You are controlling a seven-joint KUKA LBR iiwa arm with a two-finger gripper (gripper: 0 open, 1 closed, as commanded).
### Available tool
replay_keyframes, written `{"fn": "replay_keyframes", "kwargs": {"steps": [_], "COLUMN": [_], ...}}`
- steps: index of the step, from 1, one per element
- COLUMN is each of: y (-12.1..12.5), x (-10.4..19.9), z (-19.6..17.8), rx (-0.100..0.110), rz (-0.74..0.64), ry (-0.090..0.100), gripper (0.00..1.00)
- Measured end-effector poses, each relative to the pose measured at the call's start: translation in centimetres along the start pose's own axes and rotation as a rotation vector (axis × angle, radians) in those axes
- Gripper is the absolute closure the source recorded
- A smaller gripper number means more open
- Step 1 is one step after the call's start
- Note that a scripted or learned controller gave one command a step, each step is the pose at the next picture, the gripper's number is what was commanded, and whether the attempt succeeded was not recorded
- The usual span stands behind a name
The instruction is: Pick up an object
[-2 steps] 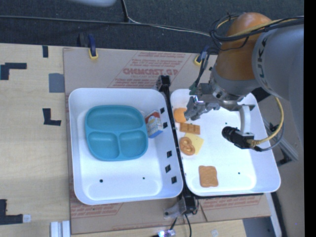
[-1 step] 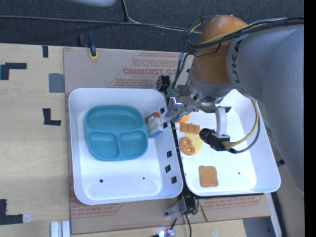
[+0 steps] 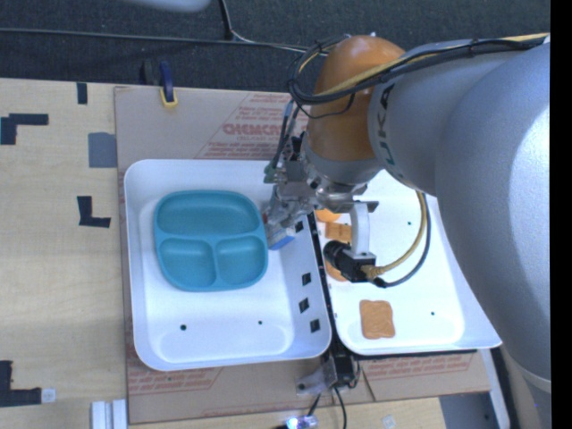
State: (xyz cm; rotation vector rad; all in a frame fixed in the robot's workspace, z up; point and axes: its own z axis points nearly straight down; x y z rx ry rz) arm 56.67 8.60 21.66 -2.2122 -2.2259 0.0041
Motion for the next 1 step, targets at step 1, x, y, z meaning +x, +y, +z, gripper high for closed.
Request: {"fn": "replay_keyframes", "kwargs": {"steps": [1], "y": [0.04], "x": [-0.3], "z": [-0.06], "rx": [-0.001], "rz": [0.004], "ry": [-0.001], "gripper": [0.0]}}
